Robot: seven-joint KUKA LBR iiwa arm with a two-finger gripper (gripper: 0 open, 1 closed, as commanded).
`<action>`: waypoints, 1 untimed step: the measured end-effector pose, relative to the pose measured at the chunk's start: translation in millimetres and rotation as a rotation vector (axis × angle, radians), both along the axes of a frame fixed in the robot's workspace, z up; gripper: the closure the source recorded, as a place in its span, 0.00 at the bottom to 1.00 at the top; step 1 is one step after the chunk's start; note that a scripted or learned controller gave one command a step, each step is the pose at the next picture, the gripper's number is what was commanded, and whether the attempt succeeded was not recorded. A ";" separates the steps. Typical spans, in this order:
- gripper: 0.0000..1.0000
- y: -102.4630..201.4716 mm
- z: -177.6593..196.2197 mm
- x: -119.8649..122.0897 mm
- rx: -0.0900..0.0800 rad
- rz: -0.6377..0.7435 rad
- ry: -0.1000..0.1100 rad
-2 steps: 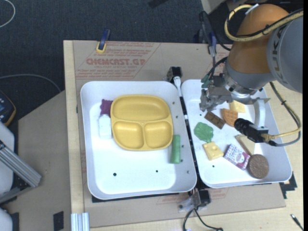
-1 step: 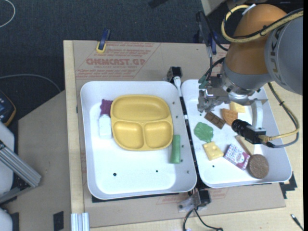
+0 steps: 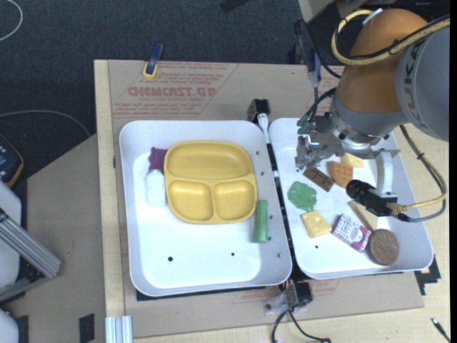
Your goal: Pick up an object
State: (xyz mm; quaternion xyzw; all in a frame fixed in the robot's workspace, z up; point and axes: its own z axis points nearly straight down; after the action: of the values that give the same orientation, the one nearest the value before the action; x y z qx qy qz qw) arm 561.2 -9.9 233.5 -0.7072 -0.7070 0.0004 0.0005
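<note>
Over the right bin (image 3: 414, 252), the gripper (image 3: 312, 153) hovers (near a brown block (image 3: 319, 178)).

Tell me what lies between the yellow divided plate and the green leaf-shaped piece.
In the camera view, a green stick lies beside the yellow divided plate, then both bins' rims, before the green leaf-shaped piece.

Robotics lab: bench-mounted arm (image 3: 389, 70), cabling.

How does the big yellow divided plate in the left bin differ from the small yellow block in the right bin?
The yellow divided plate is far larger than the small yellow block. The plate has three hollow compartments and rounded corners; the block looks solid and squarish. The plate lies in the left white bin, the block in the right white bin among other small items. Both are yellow and lie flat.
</note>
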 end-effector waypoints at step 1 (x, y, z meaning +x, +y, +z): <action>1.00 8.4 -19.0 0.3 0.000 0.001 0.003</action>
State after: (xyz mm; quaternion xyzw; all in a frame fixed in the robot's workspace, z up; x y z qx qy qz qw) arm 561.5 -1.5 214.6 -0.7069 -0.7073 0.0014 0.0017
